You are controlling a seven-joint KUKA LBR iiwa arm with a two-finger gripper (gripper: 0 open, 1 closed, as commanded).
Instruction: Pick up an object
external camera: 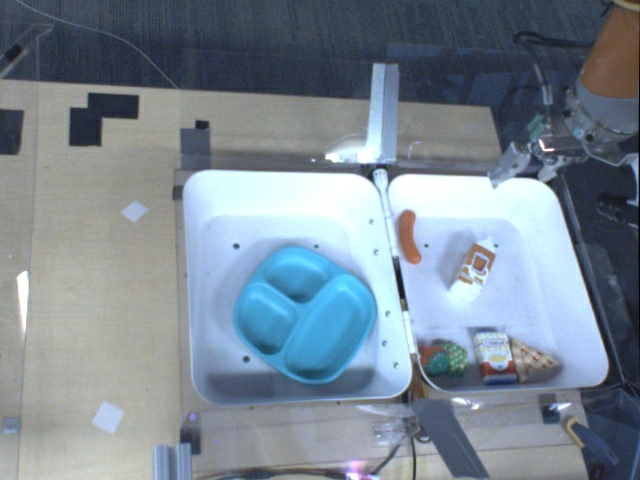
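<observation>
Right bin [560, 268]: carton [473, 265] below claw [520, 163]

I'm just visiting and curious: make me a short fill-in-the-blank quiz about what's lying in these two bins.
1. The blue divided plate lies in the ____ bin.
2. The hot dog lies in the right bin, near its ____ wall.
3. The plate has ____ compartments.

Missing words: left; left; three
</observation>
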